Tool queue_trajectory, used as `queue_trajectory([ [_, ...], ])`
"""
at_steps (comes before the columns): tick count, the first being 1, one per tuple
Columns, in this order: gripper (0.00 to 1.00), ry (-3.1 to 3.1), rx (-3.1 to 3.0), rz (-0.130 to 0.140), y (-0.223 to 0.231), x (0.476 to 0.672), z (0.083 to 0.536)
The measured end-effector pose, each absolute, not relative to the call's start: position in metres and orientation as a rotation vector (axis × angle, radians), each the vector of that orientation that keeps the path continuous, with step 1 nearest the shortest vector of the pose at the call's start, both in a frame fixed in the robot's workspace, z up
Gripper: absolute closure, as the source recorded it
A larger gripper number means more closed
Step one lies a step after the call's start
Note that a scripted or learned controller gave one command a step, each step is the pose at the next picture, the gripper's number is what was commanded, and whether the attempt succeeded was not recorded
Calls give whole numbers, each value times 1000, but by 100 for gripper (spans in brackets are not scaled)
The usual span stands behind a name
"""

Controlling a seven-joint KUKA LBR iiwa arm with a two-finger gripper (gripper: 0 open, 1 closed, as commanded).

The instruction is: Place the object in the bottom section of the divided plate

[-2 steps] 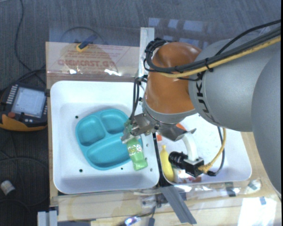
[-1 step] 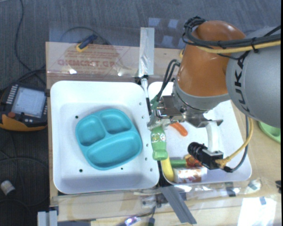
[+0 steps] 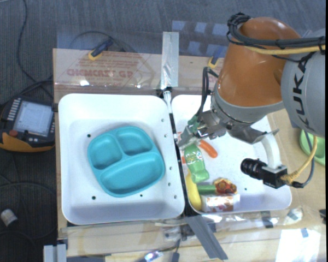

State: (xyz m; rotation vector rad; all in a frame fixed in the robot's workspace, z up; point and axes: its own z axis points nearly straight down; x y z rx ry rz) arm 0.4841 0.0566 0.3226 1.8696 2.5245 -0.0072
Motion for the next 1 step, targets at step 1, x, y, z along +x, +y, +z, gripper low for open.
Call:
queue_trajectory([
  [1, 100, 2417, 2009, -7, 45, 484, 320],
])
